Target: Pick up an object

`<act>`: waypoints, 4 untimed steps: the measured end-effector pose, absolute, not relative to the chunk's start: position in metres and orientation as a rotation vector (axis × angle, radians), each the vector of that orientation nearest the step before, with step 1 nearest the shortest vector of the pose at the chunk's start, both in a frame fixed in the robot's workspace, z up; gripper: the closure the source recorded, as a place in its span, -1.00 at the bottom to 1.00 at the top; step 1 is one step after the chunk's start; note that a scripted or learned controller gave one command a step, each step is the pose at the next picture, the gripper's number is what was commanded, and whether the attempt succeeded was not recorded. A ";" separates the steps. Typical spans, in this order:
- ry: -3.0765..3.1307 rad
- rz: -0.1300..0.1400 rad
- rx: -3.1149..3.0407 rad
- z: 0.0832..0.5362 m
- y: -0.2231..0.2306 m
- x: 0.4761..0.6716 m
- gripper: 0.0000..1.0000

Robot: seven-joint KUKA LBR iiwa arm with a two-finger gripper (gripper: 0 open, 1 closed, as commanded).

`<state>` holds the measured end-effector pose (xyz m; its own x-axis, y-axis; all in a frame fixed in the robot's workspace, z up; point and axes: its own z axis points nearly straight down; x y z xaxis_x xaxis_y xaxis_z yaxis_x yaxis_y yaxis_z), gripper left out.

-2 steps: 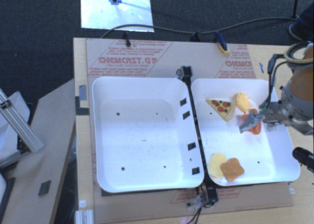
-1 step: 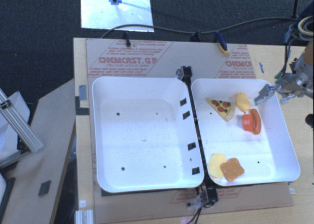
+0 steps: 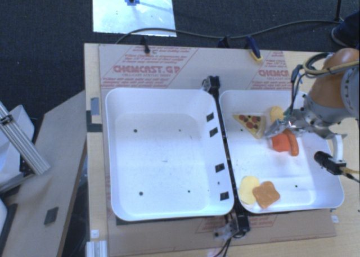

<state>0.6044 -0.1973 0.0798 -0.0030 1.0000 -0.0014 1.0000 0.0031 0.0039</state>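
Arm (image 3: 337,90) comes in from the right, grey with the orange band up by the wrist, and drops into the right bin (image 3: 320,197). Gripper (image 3: 279,130) sits low in that bin's upper middle, tip right at the orange-red toy (image 3: 286,142) (carrot-ish shape, lying flat on the bin floor). From here the tip looks touching or just above the toy's upper left end, can't separate the 2. Can't tell how far the pincer is spread: the wrist body covers it and the tip is a blur of grey metal, so no call on wide vs narrow, and nothing visibly clamped between anything. Toy looks to be resting on the floor, not lifted. Just left of the gripper: pizza slice toy (image 3: 251,122), flat, point aimed toward the gripper, near but seems apart from the orange-red piece. Small yellow piece (image 3: 276,113) just above the gripper, partly hidden behind it. Near the bin's front edge, well apart from the gripper: 2 more items touching each other, a pale yellow round piece (image 3: 248,189) and a toast-coloured slice (image 3: 266,194) overlapping its right side. Left bin (image 3: 121,138) has only small dark dots on its floor. Both bins sit side by side, clipped together down the middle seam, on a board with red lettering (image 3: 147,69).
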 end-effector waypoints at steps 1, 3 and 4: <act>2.221 0.004 2.213 0.096 -0.198 0.606 1.00; 2.226 0.023 2.197 0.292 -0.065 0.600 1.00; 2.236 0.001 2.211 0.254 -0.003 0.578 1.00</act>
<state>0.5779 -0.0031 0.2540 -0.0111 0.9999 0.0026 0.9999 0.0111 -0.0017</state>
